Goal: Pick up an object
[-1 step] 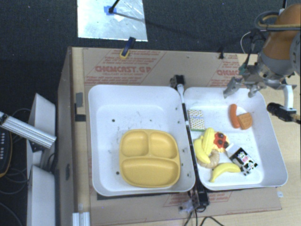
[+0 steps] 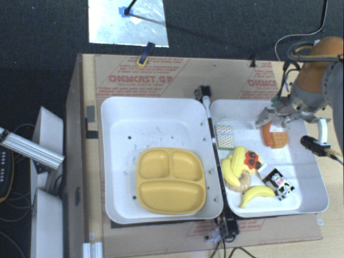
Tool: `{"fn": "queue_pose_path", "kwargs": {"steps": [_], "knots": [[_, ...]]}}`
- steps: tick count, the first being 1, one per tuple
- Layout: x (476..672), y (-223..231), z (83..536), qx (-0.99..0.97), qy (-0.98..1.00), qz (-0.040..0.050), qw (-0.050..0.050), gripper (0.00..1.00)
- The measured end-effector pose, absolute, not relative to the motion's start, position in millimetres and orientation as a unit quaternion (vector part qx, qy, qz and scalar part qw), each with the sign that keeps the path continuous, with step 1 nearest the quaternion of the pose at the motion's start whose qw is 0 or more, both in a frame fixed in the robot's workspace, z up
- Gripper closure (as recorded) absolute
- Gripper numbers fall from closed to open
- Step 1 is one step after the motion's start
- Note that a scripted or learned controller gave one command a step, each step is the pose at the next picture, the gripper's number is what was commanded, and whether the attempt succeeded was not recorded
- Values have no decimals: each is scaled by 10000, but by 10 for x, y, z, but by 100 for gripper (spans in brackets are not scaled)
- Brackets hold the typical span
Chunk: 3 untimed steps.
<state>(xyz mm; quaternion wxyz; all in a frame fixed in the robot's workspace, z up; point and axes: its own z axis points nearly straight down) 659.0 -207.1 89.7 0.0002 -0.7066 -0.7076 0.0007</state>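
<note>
In the camera view my gripper (image 2: 274, 120) hangs over the back of the right bin (image 2: 309, 198), open, its fingers (image 2: 263, 117) spread apart. An orange block (image 2: 276, 138) lies on the bin floor just in front of the fingertips; nothing is between them. Nearer the bin's middle sit a bunch of yellow bananas (image 2: 233, 165), a red toy (image 2: 251, 159), a beige round piece (image 2: 245, 181), a single banana (image 2: 257, 194), a black-and-white box (image 2: 279, 183) and a small patterned card (image 2: 223, 136).
The left bin (image 2: 121, 128) holds a yellow divided plate (image 2: 172, 179). A black divider rail (image 2: 213, 144) runs between the bins. The arm's grey body and orange band (image 2: 322, 63) come in from the right, with a black part (image 2: 314, 144) jutting over the right bin's edge.
</note>
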Motion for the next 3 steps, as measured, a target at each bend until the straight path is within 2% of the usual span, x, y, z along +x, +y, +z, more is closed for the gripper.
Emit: {"fn": "queue_pose_path", "kwargs": {"steps": [1,2,3], "knots": [[6615,-2072,1031,-7052,-7090,-10,-34,100],[6614,-2067,1028,-7049,-7093,-11,-29,0],[6341,-2054,850,-7066,-7076,-3,-13,0]]}}
